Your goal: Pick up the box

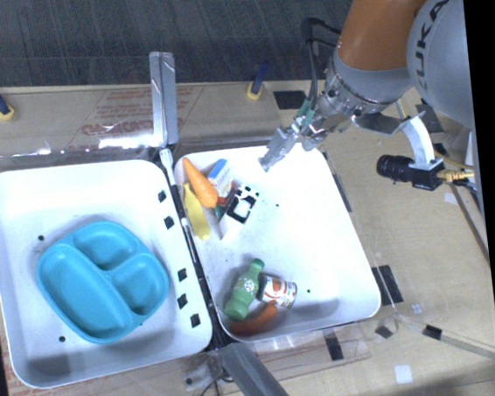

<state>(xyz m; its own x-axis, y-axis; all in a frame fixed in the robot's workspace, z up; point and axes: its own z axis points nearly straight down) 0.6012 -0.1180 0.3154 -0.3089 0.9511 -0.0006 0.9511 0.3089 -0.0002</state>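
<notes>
Box (219, 175): small carton, blue and white, lay in the right bin (321, 229) near its far left corner, close to the wall shared with the left bin (8, 262). Long axis apparently ran slantwise from upper right to lower left, though half hidden by neighbours and hard to read at this size.

Jaws (274, 154): hung over the far edge of the right bin, up and to the right of the box, pointed down-left roughly toward it. Nothing seen between the fingers; how far apart they stood could not be told. Well apart from the box, bare bin floor between.

Crowding the box:
- Carrot (199, 182), orange, touching or just beside its left side, roughly parallel.
- Banana (197, 216), yellow, below the carrot along the dividing wall.
- Black-and-white patterned piece (242, 204), just below and right of the box, nearest thing on the approach side.

Elsewhere in the right bin, well clear of the path: green bottle (243, 292), red can (279, 293), and a reddish item under them, at the near edge.

Left bin: blue divided tray (102, 278).

Judged: approach from the right looked open; risk lay in catching the carrot or patterned piece with the box, given the tight cluster against the wall.
</notes>
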